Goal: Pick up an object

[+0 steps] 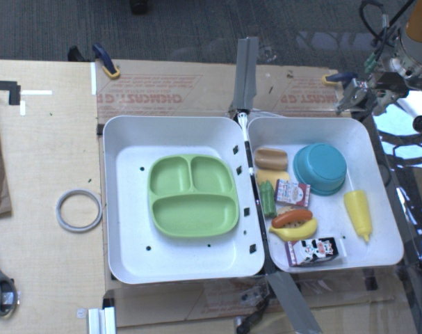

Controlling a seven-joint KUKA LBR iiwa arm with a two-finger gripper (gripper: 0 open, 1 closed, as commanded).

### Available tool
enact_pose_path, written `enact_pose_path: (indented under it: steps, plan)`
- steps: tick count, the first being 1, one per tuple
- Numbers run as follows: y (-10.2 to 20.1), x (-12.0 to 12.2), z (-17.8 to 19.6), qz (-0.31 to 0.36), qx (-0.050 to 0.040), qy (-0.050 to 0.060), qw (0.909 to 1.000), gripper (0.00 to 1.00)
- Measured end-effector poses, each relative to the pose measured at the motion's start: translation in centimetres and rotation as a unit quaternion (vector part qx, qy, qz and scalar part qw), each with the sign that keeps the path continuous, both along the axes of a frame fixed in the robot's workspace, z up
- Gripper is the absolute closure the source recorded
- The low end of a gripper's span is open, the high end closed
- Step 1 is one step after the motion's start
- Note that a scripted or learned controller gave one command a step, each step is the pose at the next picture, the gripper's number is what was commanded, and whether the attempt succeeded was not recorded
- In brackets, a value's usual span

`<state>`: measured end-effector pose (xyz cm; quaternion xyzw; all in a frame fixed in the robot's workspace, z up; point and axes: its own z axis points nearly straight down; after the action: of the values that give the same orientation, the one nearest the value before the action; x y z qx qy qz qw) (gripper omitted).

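Observation:
The right bin (377,186) holds several items: a blue bowl (320,168), a hot dog bun (271,158), a yellow squeeze bottle (359,213), a pink carton (293,193), a green stick-shaped item (267,200), a red sausage on a banana (294,224) and a small cow-print carton (313,251). My gripper (365,97) hangs at the upper right, above the bin's far right corner and well away from all the items. Nothing shows in it.
In the left bin (120,207) lies a green divided plate (193,195). A tape ring (79,209) sits on the bench at the left. Clamps and cables crowd the far right edge beside the arm (412,26).

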<state>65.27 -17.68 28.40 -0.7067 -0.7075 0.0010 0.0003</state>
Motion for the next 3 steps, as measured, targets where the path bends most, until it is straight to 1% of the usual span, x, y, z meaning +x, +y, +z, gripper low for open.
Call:
enact_pose_path:
  steps: [1, 2, 3]
  plan:
    - [0.0, 0.0, 0.0, 0.000, 0.0000, 0.000, 1.0000, 0.00]
    - [-2.7, -4.2, -11.5, -0.125, 0.0005, 0.000, 0.9922, 0.00]
    - [-3.5, -7.9, -15.5, -0.049, -0.0004, -0.004, 0.9988, 0.00]
